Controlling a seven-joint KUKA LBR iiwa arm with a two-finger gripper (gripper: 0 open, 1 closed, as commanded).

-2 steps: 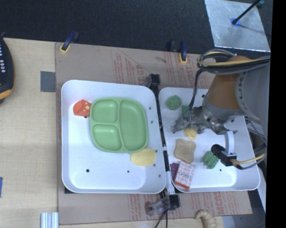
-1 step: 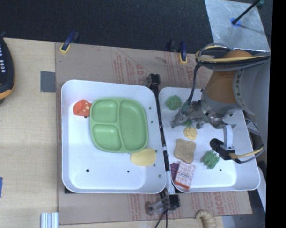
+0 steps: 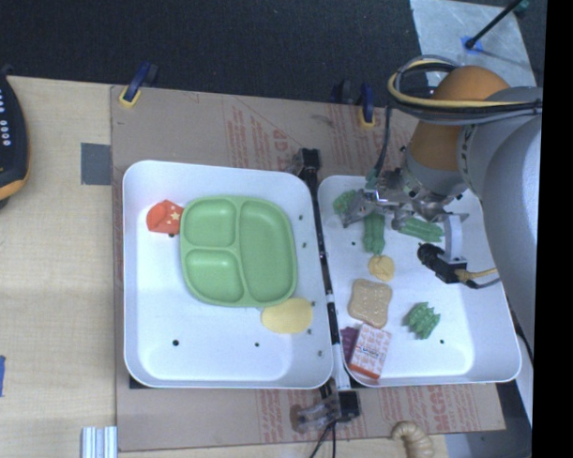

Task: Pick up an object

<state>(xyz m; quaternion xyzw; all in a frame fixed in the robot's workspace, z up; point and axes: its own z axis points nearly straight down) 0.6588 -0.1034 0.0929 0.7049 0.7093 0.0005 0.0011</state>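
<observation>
Gripper (image 3: 386,201) was low over the far end of the right bin (image 3: 479,362), right above a cluster of green pieces (image 3: 373,231). Couldn't tell if it was apart, together, or clamped on anything — metal parts hid it. Nearest target looked like the long green piece directly beneath. To do it well: center on one piece, not the cluster, and drop straight down, clear of the bin wall. Arm reached in from the right, wrist pointing down, orange band (image 3: 450,116) above it. Other candidates: yellow lump (image 3: 382,267), bread slice (image 3: 369,302).
</observation>
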